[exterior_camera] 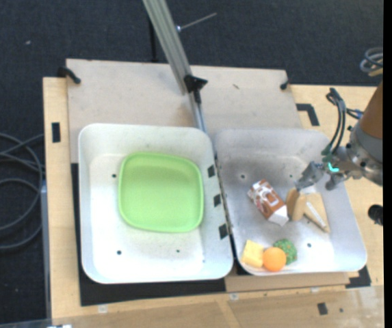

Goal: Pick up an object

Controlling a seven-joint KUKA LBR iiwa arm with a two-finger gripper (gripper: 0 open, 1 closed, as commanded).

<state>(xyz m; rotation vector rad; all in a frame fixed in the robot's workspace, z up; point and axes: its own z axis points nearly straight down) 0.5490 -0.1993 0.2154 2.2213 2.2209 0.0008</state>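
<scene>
The right bin (250, 149) holds several small objects. A brown and white packet (267, 199) lies near its middle. A tan upright piece (293, 204) and a tan wedge (316, 214) lie just right of the packet. At the bin's front edge sit a yellow block (253, 254), an orange ball (273, 260) and a small green item (288, 249). My gripper (321, 177) hovers over the right side of this bin, just above and behind the tan pieces. Its fingers look open and spread, with nothing between them.
A light green square plate (160, 191) lies in the left bin (96, 203). A grey metal pole (170, 36) slants up from between the bins at the back. Black cables (4, 183) lie on the floor to the left.
</scene>
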